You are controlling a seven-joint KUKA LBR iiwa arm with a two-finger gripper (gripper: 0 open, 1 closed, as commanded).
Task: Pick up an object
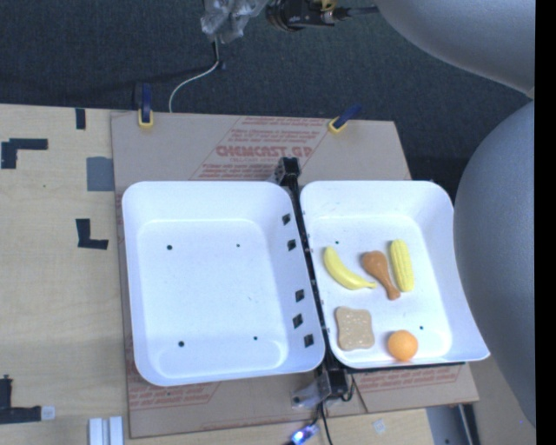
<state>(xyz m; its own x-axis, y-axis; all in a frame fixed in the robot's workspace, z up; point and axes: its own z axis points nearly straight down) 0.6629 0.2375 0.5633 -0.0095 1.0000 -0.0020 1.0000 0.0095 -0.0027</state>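
We see five toys grouped in the right bin (434,209), banana (346,269) at nine o'clock, drumstick (380,272) and corn (401,265) at centre, bread (354,328) and orange (402,345) at six, spaced enough for a pick.

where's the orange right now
The orange lies in the right bin, at its near right corner, just right of the bread slice.

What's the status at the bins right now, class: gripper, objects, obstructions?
Gripper up beyond the bins, nothing between its fingers. Banana, drumstick, corn, bread slice, orange lie in right bin. Nothing covering them.
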